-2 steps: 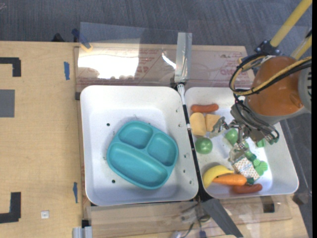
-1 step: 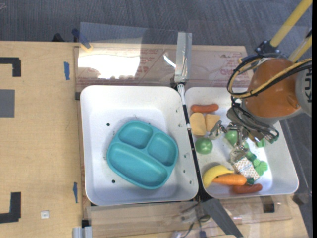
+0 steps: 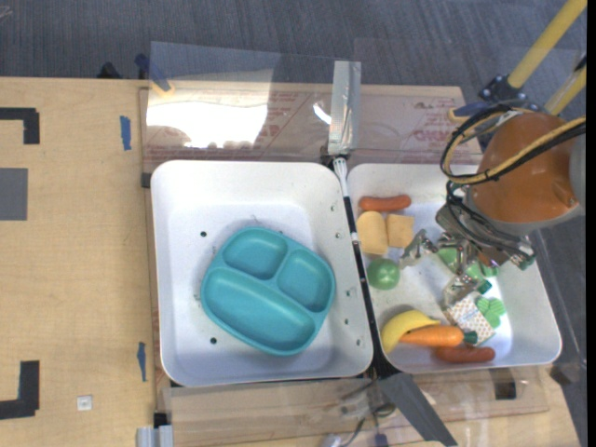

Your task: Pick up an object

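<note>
Camera view: gripper sat low in the right bin, over the toy food. Fingers looked splayed with nothing between them, though glare and clutter made this uncertain. Candidate objects: green ball just left of the gripper, banana and carrot touching near the front wall. Best approach judged: centre on one isolated item, likely the ball, descend straight, close before lifting

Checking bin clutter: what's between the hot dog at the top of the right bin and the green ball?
In the camera view, yellow cheese-like blocks lie between the hot dog and green ball.
</note>
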You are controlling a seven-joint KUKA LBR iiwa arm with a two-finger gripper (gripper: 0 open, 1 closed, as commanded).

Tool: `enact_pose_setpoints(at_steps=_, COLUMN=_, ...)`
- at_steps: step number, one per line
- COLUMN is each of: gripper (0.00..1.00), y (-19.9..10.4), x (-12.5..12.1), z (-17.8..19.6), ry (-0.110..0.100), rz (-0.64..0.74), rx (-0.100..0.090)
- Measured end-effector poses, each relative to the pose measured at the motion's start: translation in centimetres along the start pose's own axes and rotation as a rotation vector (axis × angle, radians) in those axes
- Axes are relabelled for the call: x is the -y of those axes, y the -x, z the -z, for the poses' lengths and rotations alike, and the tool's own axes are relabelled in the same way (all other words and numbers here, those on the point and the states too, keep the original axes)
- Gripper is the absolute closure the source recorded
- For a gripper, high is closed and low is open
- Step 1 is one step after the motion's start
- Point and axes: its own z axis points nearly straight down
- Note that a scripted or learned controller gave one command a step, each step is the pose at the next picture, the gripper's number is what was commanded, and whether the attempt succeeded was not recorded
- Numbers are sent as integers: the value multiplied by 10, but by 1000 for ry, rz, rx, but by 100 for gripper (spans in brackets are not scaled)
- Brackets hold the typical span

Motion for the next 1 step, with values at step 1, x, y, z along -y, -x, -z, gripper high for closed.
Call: enact_pose_setpoints(at_steps=1, gripper=100, y=5, x=1, z=13, ry=-7, rz=-1, rx=11)
